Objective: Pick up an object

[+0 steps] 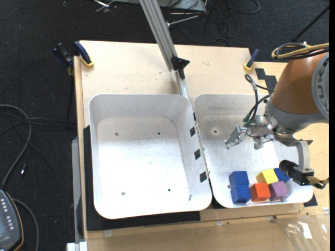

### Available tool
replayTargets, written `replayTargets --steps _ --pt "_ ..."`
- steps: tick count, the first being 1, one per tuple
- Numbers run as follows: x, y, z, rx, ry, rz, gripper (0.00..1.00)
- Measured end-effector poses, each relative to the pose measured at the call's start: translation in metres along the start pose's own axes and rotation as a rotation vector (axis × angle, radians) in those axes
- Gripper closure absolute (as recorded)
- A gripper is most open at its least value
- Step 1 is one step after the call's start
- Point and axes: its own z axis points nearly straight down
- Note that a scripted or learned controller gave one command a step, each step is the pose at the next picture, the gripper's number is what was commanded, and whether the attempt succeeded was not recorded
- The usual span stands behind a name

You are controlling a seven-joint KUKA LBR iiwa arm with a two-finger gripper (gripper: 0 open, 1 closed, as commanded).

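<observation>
The gripper is seen poised over the right bin, with nothing carried.

Its fingers are spread apart and bare, held above the bin floor, up-frame of the blocks clustered at the near edge: a blue block, an orange block, a yellow block and a purple block. The blocks are packed touching one another and pressed close to the bin's near wall, so a miss is easily imagined: a finger could be landed on top of a neighbour, or a block could be nudged aside instead of being clamped. A further blue piece behind the yellow block is largely hidden. The height of the fingertips above the floor cannot be judged from this slant. The left bin is left untouched.
</observation>
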Motion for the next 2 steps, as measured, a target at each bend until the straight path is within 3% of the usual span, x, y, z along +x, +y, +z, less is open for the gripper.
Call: replayTargets --steps 1,2 --pt "-0.061 0.086 0.070 -0.004 -0.004 -0.001 0.00" --pt "-0.055 0.092 0.053 -0.003 -0.001 -0.003 0.00"
